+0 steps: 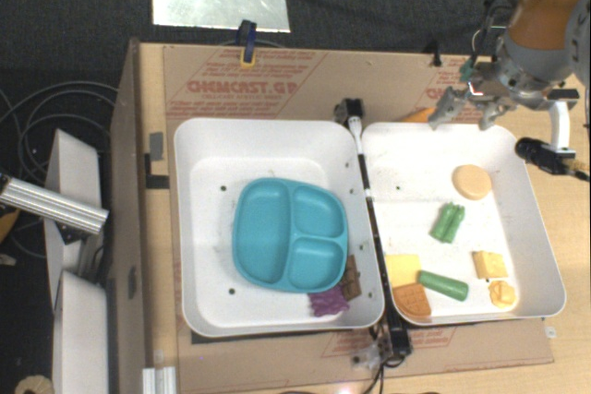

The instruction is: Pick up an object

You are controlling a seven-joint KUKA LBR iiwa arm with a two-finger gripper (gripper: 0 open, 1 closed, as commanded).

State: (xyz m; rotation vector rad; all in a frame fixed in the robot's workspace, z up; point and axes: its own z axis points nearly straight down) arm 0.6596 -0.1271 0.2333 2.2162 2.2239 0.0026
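Nothing has been picked up yet, judging by how things lie: the gripper hangs above the far rim of the right bin, near its back left corner, with its two fingers spread apart and nothing between them. All the likely things to grasp lie on the floor of that bin: a tan round disc toward the back, a ribbed green piece just in front of it, a yellow block and an orange wedge at the near left corner, a green cylinder beside them, and two small yellow-orange bits near the right wall. So the whole grasp is left to do: choosing a target, descending, closing, lifting. The disc and the ribbed piece sit with open floor around them and look easiest to reach from above. The block, wedge and cylinder crowd each other and the wall. The left bin holds a blue divided plate with a purple scrap and a brown bit at its near edge.
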